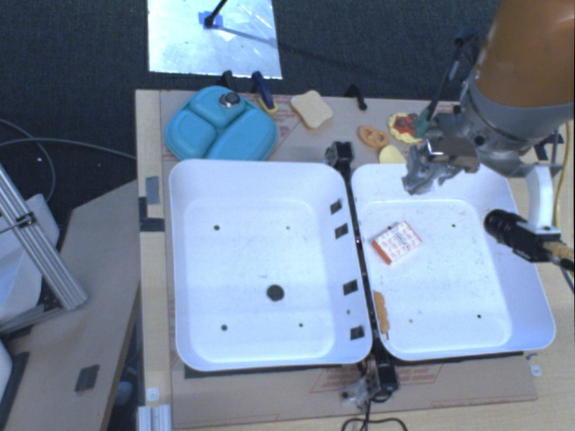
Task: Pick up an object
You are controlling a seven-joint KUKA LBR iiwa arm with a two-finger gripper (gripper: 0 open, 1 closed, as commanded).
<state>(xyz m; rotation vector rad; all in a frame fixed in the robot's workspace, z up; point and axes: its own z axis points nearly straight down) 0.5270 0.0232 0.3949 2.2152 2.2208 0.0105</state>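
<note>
A small red and white checked packet (396,242) lies flat in the right bin (503,330), left of its middle. A thin brown stick-like item (381,312) rests against that bin's left wall near the front. A small dark round object (275,292) sits in the left bin (207,196). My gripper (420,180) hangs over the back edge of the right bin, above and a little right of the packet, with nothing visibly between its fingers. The arm's grey and orange body covers the back right corner.
Behind the bins lie a blue divided plate (221,126), a toast-shaped toy (312,109), a pretzel-like piece (372,136), a yellow piece (391,155) and a colourful toy (406,126). A black cylinder (508,228) juts over the right bin's right side.
</note>
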